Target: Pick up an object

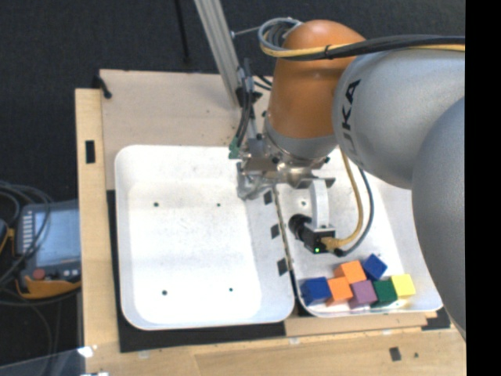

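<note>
Several coloured cubes cluster in the near corner of the right bin (391, 308): a blue cube (315, 289), an orange cube (340, 288), a second orange cube (352, 271), a purple cube (363, 292), a green cube (384, 290), a yellow cube (404, 285) and a dark blue cube (374, 265). My gripper (252, 180) hangs near the divide between the two bins, above the left bin's right edge, well away from the cubes. The wrist hides its fingertips. Nothing shows between them.
The left bin (188, 233) shows only its white floor with a few small dark dots. The large grey arm covers the upper right of the bench. A metal rail (219, 37) slants up behind the bins. A handheld pendant (47, 245) lies off the bench at left.
</note>
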Tool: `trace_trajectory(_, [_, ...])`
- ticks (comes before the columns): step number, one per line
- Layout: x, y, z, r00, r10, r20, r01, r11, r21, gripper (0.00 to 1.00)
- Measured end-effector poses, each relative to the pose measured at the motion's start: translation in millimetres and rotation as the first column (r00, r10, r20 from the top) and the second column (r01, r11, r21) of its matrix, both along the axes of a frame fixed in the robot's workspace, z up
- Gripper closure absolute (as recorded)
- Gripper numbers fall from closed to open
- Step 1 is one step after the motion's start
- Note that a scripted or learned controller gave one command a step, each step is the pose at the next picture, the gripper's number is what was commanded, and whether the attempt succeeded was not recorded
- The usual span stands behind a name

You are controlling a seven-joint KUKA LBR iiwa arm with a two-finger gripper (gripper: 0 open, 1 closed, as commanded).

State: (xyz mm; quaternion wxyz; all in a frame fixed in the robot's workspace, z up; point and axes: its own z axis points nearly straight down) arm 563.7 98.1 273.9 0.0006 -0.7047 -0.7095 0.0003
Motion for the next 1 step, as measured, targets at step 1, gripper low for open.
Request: trace_trajectory(1, [0.4,-1.6,0.2,1.0,-0.004,0.001,0.004,1.0,0.001,0.0])
